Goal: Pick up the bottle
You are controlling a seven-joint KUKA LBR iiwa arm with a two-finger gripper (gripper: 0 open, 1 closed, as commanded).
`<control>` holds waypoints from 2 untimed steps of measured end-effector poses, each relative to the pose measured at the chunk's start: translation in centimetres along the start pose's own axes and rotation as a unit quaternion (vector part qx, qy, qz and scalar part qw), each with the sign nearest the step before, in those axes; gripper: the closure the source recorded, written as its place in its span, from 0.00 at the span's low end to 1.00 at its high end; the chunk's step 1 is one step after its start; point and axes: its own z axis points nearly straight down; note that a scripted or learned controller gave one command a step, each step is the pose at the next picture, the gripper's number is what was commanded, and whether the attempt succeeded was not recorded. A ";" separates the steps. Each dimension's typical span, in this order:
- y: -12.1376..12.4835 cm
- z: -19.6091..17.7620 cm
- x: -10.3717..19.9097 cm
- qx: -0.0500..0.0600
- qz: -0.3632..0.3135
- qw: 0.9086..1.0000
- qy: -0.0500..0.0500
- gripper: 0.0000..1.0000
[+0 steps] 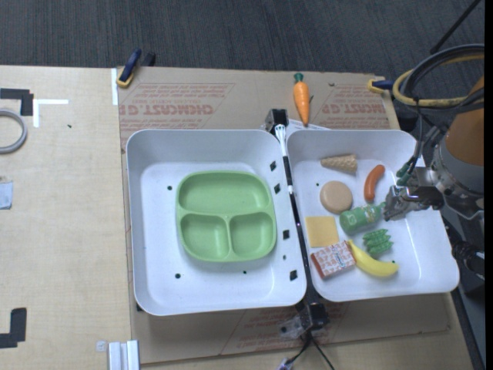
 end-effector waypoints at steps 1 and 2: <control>-0.4 7.0 6.0 0.001 0.101 0.995 0.000 1.00; -0.6 7.0 10.6 0.000 0.272 0.962 0.000 1.00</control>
